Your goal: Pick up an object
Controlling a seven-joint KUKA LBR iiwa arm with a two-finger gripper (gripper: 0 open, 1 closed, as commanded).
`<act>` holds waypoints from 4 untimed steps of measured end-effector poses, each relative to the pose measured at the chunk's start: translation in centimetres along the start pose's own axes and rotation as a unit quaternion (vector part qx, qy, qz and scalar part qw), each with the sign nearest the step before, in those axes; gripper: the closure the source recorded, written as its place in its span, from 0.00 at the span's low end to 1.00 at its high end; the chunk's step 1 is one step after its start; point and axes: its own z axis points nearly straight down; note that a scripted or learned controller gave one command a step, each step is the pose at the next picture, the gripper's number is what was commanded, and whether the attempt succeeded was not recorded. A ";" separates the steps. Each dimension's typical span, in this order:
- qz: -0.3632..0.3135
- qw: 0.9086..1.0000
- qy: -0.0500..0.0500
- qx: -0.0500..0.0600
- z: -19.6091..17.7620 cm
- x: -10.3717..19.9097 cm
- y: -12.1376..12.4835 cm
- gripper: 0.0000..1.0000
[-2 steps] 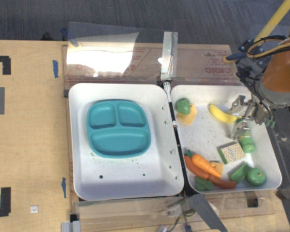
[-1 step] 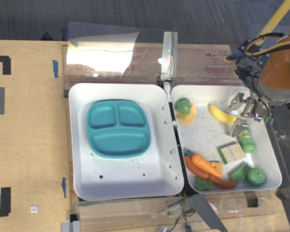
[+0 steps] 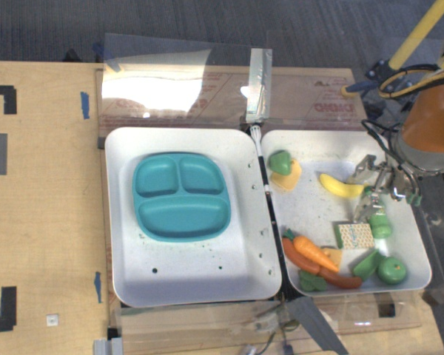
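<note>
Two shallow white plastic bins sit side by side; the left bin (image 3: 126, 161) carries a teal three-compartment plate (image 3: 181, 197), while the right bin (image 3: 311, 143) holds the toy food, apparently the pile to pick from. The grey arm's metal two-finger gripper (image 3: 377, 187) hangs low over that bin's right side, between a yellow toy banana (image 3: 339, 186) and a small green piece (image 3: 379, 224). Nothing shows between its fingers, and how wide they stand I cannot tell.

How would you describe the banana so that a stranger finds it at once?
Look in the right bin, the one crowded with toy food. Near its far side, just left of the gripper, lies the banana. It is the only long, curved, all-yellow piece there.
</note>
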 end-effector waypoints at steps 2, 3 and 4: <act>0.022 1.000 -0.003 0.000 -0.1 1.5 7.7 0.00; -0.053 0.999 -0.002 -0.001 -0.2 4.0 12.1 0.00; 0.011 1.000 -0.002 0.001 -0.2 7.3 4.2 0.00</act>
